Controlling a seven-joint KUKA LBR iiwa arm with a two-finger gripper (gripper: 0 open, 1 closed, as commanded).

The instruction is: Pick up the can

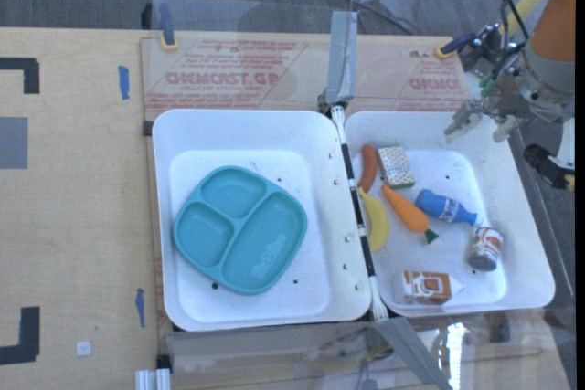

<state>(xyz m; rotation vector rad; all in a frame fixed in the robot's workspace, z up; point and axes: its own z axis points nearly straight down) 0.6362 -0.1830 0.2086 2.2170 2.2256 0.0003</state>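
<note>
The can (485, 248) is a small cylinder with a white and red-orange label and a grey metal end, lying tilted on the floor of the right bin (530, 224), near that bin's right wall and toward its front.

The worktop (73, 224) is pale wood with black corner marks and bits of blue tape; grey carpet lies beyond it, crossed by a dark cable. Two shallow white bins sit side by side on it. The left bin (183, 142) holds a teal divided plate (240, 228). The right bin holds, besides the can, a yellow banana (375, 224) along the divider, a blue bottle (446, 207), an orange carrot (406, 209), a white and orange carton (426, 287) at the front, a reddish sausage (368, 165) and a small patterned box (396, 166).

The jaws (479, 125) hang over the right bin's far right corner, spread apart with nothing between them. The can lies well apart from them, toward the front of the bin.
</note>
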